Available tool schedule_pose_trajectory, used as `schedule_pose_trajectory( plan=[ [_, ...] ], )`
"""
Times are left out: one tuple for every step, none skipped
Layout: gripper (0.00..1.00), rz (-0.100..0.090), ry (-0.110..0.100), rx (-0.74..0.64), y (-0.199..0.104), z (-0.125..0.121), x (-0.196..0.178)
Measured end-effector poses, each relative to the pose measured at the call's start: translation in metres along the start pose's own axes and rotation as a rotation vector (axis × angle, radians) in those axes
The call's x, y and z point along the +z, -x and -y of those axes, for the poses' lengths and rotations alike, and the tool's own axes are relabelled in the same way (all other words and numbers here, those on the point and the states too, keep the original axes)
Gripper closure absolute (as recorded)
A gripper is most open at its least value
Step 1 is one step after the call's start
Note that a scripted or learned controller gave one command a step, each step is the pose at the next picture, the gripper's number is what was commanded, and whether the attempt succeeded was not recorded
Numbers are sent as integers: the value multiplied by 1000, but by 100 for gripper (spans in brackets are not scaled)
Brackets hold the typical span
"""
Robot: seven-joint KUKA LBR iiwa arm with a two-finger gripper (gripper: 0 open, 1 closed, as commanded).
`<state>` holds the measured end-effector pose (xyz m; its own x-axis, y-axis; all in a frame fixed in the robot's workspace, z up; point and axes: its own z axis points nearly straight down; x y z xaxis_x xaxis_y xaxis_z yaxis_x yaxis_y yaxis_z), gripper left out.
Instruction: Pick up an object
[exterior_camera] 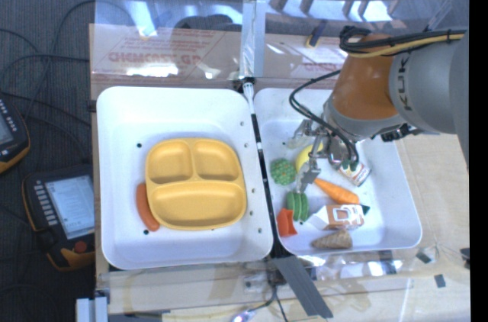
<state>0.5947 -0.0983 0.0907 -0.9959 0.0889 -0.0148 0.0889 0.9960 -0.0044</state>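
Note:
My gripper (307, 154) hangs low over the left part of the right bin (396, 183), below the arm's orange band. It looks open, with one fingertip (311, 175) near the carrot and the other near the bin's back. A small yellow item (304, 159) lies between them, and I see no grip on it. Beside it are a green bumpy ball (284, 171), an orange carrot (336, 191), a green pod (299, 204), a red piece (285, 223), an orange carton (345, 217), a brown lump (333, 240) and a white packet (356, 173).
The left bin (122, 122) holds a yellow divided plate (197, 183) with a red sausage (146, 207) along its left side. A ridge (257, 160) divides the two bins. Clear panels (229, 46) stand behind them. Cables hang off the wrist.

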Motion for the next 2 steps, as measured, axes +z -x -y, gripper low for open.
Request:
schedule_pose_trajectory(
  plan=[
    [100,5,-5,-2,2,0,-11],
    [0,5,-5,-2,2,0,-11]
  ],
)
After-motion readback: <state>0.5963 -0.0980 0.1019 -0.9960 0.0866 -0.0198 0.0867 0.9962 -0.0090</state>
